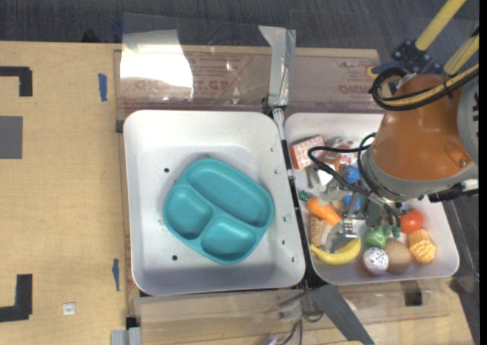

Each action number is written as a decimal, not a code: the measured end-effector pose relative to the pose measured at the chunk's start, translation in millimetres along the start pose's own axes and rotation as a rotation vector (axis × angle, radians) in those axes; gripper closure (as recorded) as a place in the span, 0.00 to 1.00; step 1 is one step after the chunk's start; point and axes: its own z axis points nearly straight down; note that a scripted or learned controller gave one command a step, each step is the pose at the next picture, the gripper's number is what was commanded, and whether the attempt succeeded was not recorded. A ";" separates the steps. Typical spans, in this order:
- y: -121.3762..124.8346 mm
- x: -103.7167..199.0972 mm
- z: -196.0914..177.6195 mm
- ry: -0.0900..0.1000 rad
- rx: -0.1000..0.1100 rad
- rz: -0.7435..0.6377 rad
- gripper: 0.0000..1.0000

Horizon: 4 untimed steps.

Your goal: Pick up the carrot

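Wooden tabletop (53, 183) carries two white bins side by side; the left bin (144, 138) holds a teal tray (218, 209). Over the right bin (445, 260), the pincer (351, 223) hangs low among toys, its opening impossible to tell. The carrot (323, 211) lies just left of it, above a banana (337, 252)

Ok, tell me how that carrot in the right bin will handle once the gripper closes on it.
The carrot looks like a smooth toy, so probably stiff, light and a bit slippery. Its tapered, rounded shape may squirt out or roll. It lies crowded against the banana, under the gripper, so neighbours could get nudged.
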 end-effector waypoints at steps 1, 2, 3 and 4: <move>41.6 -13.5 0.1 -0.003 -0.001 -0.056 0.00; 7.0 -4.7 -0.6 0.000 0.001 -0.081 0.00; 24.1 -8.8 -0.1 -0.003 0.000 -0.199 0.00; 5.8 -23.0 -0.2 -0.004 0.000 -0.304 0.00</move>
